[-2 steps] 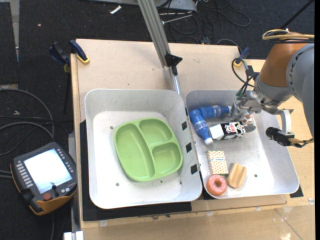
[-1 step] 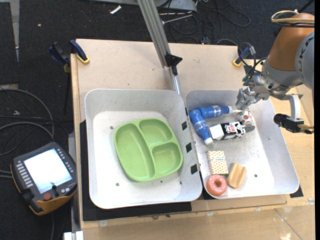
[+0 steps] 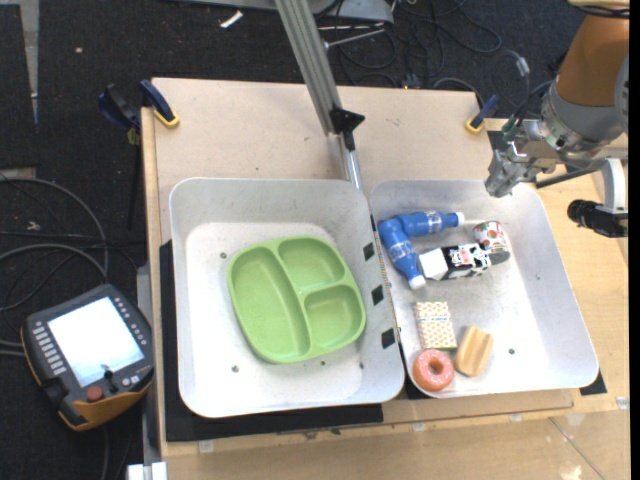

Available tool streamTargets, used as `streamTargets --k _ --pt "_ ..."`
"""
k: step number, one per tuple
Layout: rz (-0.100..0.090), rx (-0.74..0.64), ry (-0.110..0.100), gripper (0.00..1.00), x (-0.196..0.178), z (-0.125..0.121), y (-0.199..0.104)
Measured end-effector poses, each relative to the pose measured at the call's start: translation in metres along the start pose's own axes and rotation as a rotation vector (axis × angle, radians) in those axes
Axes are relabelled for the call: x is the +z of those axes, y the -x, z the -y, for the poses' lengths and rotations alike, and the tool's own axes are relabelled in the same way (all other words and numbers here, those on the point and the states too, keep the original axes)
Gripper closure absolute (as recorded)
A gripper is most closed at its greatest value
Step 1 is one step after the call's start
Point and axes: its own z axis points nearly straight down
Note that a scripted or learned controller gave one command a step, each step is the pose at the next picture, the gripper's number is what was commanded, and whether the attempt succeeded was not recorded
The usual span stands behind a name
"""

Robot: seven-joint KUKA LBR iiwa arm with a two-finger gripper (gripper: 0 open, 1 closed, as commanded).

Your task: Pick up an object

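We look down on a pale wooden tabletop (image 3: 250, 128) carrying two shallow white bins side by side. In the left white bin (image 3: 195, 228) lies a lime-green plastic divided plate (image 3: 296, 297) with three compartments, sitting a little right of that bin's middle. The right white bin (image 3: 560, 308) holds the candidates for picking: a blue plastic elbow-shaped pipe toy with white ends (image 3: 408, 238) near the bin's upper left, and just to its right, touching or nearly so, a black-and-white cow-patterned toy (image 3: 464, 259) lying on its side, with a small red-and-white rounded piece (image 3: 489, 234) close above it. Lower down we see a tan waffle-textured square block (image 3: 434, 324), a pink frosted toy doughnut (image 3: 433, 369) below it at the bin's front edge, and a light-brown bread-roll-shaped toy (image 3: 473, 352) just beside both. The grey arm with its orange band (image 3: 592, 53) reaches in from the right, and its end effector (image 3: 500, 182) hangs over the upper right rim of the right bin, apart from all the toys; we cannot tell whether it is wide or narrow, and nothing is seen in it. A yellow-and-grey handheld control pendant with a bright screen (image 3: 88, 353) lies on the dark floor to the left of the tabletop.
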Motion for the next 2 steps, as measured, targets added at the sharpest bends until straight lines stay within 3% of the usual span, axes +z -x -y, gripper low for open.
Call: streamTargets --k 1,2 --pt "0.0 0.001 -0.001 1.0 -0.054 -0.002 0.0" --pt "-0.003 -0.002 -0.009 1.0 -0.055 0.006 -0.047"
